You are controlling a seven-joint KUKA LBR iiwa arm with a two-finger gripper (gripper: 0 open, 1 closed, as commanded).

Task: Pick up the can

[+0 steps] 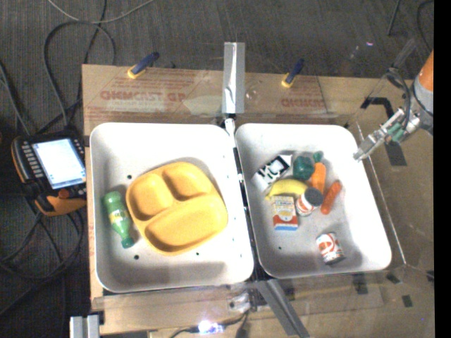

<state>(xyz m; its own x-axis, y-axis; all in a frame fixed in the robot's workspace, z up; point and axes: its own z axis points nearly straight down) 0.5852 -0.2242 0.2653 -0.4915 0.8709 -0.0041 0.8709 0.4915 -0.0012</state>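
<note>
A red and white can [329,248] lies on its side near the front right corner of the right bin [366,259], apart from the other items. My gripper [365,148] hangs over the bin's right rim at the far right, well above and behind the can. Nothing shows in its grasp.
A cluster in the middle of the right bin holds a black and white box [273,168], a green object [304,166], two orange carrots [325,186], a banana [287,187], a red carton [285,213] and a small round tin [306,202]. The left bin [106,259] holds a yellow divided plate [180,206] and a green bottle [118,219].
</note>
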